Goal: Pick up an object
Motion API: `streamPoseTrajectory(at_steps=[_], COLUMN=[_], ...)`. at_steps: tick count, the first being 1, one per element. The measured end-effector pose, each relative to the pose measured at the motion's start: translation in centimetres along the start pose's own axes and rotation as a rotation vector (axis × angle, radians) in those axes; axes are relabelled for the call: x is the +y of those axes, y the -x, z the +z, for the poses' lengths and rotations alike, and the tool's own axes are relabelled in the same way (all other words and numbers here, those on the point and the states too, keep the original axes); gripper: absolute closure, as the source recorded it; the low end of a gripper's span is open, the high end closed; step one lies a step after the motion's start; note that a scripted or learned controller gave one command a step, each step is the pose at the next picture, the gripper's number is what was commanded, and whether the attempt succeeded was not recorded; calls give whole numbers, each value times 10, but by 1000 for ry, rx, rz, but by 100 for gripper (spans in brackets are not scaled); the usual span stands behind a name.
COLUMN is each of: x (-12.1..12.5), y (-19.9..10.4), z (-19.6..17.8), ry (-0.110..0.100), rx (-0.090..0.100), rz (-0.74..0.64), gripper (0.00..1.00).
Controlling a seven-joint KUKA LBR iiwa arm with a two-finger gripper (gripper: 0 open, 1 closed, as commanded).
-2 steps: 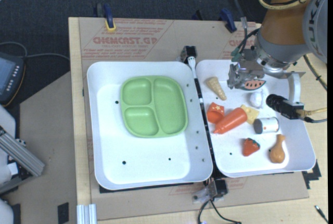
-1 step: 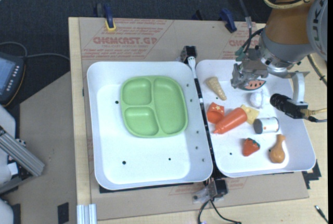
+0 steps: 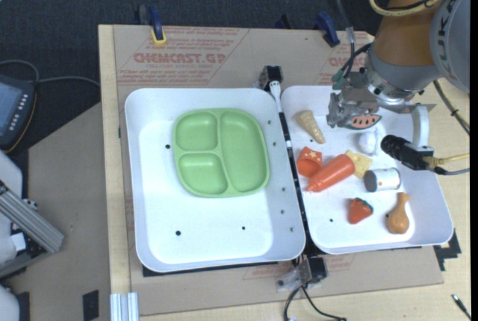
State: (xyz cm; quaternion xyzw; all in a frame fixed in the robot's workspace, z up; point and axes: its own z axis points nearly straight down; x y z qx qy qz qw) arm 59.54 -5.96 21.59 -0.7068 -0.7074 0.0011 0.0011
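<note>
Camera view: gripper (image 3: 351, 114) low over upper part of right white bin (image 3: 441, 196), finger state can't tell. Red watermelon-slice toy (image 3: 367, 120) just beside it, frame upper right. Risk: crowded toys nearby, fingers may nudge slice away w/o capture.

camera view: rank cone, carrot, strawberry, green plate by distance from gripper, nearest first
From the gripper:
1. Cone, just to its left in the right bin.
2. Carrot, below it, mid bin.
3. Strawberry, lower still, near the front.
4. Green plate, across in the left bin.
</note>
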Motion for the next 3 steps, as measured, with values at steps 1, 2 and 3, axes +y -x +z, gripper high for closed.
streamPoseTrajectory(at_steps=[1,2,3], x=[-4,-8,-5], y=[3,5,1], z=[-18,-13,1], ry=[7,2,0], rx=[0,0,0], rz=[1,1,1], gripper=[100,100,100])
